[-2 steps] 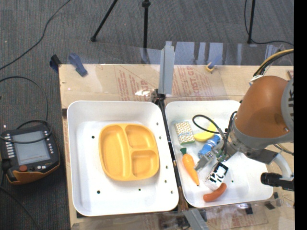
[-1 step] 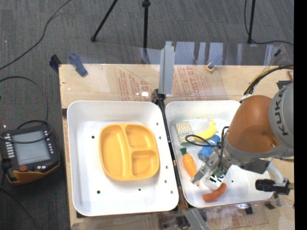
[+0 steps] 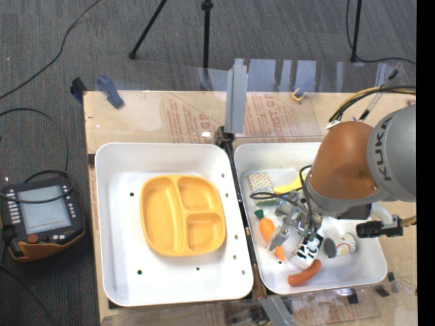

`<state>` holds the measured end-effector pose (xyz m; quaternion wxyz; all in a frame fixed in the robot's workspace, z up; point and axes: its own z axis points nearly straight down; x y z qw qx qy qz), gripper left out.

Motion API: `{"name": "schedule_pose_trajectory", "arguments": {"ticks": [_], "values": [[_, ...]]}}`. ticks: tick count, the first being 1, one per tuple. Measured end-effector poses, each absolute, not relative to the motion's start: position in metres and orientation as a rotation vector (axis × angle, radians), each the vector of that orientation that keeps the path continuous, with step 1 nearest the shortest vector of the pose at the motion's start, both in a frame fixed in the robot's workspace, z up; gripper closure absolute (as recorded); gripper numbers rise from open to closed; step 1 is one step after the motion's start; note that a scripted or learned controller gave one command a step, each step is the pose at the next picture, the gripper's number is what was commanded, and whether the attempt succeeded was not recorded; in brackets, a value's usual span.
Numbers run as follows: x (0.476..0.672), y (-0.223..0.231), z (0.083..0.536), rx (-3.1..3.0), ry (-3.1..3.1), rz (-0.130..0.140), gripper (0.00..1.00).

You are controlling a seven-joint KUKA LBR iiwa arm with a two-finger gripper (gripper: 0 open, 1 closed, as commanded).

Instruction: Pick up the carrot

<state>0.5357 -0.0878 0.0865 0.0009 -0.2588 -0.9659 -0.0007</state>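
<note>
Two white bins sit side by side on the counter [image 3: 156, 111], and everything below is placed from the right bin [image 3: 375, 260]. The arm [image 3: 353, 165] leans in over that bin's middle, presumably because the small clutter lies there. Left of that bin, the other bin [image 3: 112, 182] carries a yellow divided plate [image 3: 182, 214], kept apart from the picking area. The hand [image 3: 293, 224] hangs low inside the right bin, near its left half; whether it is released or clenched I cannot tell. The carrot [image 3: 267, 228] lies on the bin floor near its left wall, just beside the hand, not visibly gripped. A sausage [image 3: 304, 273] rests near the front wall.
</note>
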Motion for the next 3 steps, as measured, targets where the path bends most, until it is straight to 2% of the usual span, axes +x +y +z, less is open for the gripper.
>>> {"name": "schedule_pose_trajectory", "arguments": {"ticks": [1, 2, 3], "values": [[0.519, -0.08, 0.123, -0.818, -3.032, -0.002, 0.0], [0.483, -0.125, 0.087, -0.673, -3.067, -0.002, 0.0], [0.587, -0.098, 0.087, -1.101, -2.941, -0.001, 0.0]]}}
